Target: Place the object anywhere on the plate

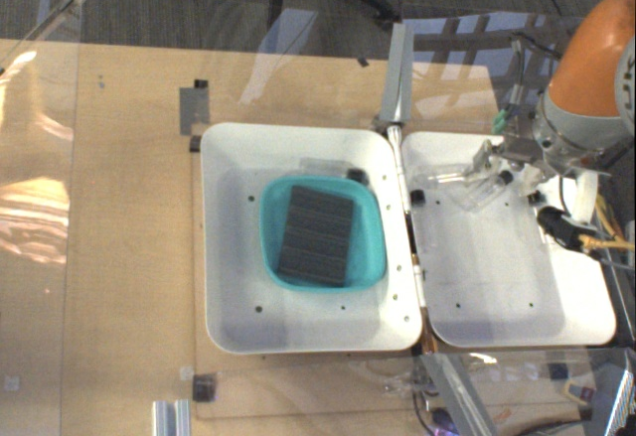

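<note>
Teal plate (372, 243) sits in the left bin (225, 255), and the dark grey ribbed block (317, 235) is lying flat right on it, a bit tilted. The gripper (475, 181) is well apart from it, over in the upper part of the right bin (517, 295), its clear fingers spread open with nothing between them.

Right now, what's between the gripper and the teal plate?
In the camera view, the two bins' adjoining rims lie between the gripper and the teal plate, which carries the dark ridged block.
</note>
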You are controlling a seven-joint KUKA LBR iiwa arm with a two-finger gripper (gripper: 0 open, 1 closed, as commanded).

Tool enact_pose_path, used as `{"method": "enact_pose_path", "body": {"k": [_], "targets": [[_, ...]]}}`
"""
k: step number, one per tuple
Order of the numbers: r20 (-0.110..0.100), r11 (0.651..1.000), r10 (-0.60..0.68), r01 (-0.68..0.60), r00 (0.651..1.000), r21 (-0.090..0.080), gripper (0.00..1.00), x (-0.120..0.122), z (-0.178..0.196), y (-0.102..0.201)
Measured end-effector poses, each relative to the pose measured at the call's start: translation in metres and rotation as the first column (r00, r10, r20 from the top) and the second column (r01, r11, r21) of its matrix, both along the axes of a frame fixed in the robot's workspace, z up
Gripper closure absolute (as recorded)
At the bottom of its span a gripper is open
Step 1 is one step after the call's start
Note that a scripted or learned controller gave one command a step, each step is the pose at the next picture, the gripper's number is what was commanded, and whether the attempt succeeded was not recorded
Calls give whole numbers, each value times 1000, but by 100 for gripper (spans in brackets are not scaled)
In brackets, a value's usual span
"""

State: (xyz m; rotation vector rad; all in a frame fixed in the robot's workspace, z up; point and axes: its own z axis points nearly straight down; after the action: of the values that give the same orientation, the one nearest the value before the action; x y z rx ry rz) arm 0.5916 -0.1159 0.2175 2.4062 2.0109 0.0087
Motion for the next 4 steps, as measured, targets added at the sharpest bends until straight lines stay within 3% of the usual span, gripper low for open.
{"method": "enact_pose_path", "body": {"k": [1,2,3,4], "targets": [[7,989,-146,146,989,-2,0,-11,178,-49],[6,971,-237,237,971,-2,0,-46,220,-72],[3,953,-303,303,953,-1,0,21,219,-71],[4,913,-408,408,913,1,0,41,219,-79]]}}
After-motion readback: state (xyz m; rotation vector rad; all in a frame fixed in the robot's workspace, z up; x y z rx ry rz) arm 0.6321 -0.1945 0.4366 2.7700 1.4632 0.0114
